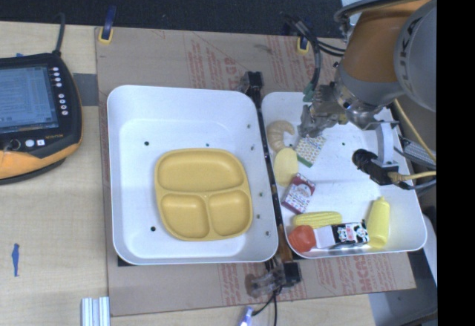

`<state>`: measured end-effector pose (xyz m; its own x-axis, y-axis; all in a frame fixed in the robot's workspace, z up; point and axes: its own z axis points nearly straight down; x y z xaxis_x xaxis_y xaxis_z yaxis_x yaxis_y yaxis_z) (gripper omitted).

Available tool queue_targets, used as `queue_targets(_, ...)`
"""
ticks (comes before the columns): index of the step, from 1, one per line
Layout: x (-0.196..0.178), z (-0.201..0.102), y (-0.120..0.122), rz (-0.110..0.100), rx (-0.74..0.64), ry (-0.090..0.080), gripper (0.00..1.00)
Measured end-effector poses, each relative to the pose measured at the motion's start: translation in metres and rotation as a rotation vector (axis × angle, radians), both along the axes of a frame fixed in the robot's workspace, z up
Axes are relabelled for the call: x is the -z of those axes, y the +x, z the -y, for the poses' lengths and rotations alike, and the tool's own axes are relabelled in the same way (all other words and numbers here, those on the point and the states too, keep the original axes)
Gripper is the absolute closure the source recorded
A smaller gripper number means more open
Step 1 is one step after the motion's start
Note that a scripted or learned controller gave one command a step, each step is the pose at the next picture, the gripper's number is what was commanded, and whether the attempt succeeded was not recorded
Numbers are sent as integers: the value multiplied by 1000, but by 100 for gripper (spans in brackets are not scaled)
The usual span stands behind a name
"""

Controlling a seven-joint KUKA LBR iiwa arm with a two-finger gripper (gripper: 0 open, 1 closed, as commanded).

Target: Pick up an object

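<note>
The gripper (313,126) hung low in the right bin (413,237) over a small packet (309,149), whether open or closed I could not tell, and nothing looked lifted, so the pick remained undone.

The right bin (415,239) is crowded along its left and near edges: lemon (286,165), red packet (298,194), corn (317,219), mustard bottle (378,220). Its middle floor lies open.
</note>
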<state>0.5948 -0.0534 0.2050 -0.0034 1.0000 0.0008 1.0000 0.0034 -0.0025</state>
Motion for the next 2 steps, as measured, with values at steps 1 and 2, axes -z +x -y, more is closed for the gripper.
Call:
queue_targets(1, 0, 0, 0, 0, 0, 0, 0)
queue_targets(2, 74, 50, 61, -2, 2, -1, 0)
